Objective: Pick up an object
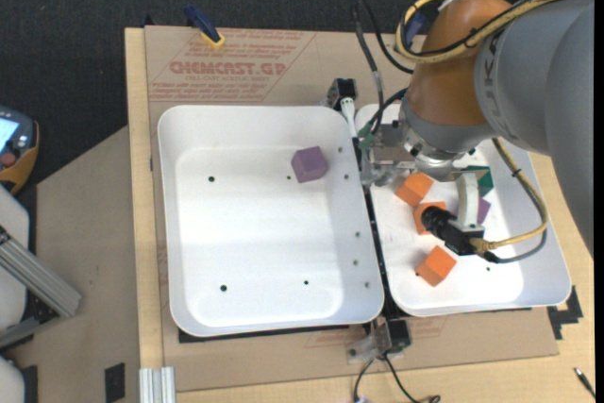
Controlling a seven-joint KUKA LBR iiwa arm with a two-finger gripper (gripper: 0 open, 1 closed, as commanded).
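Arm's down in the right bin, looks like it's lining up a grab

From the overhead camera: using the right bin [528,293] as the landmark, the gripper [429,179] is low over its upper-left part, right by an orange block [411,191]. Can't tell how the fingers are set, the wrist hides them. Another orange block [434,267] sits toward the bin's lower middle, plus green [483,176] and purple [482,209] bits by the wrist. A purple cube [309,163] is well off to its left, in the left bin [189,231]. My guess: still approaching. Next it needs to close squarely on the near orange block, then lift straight.
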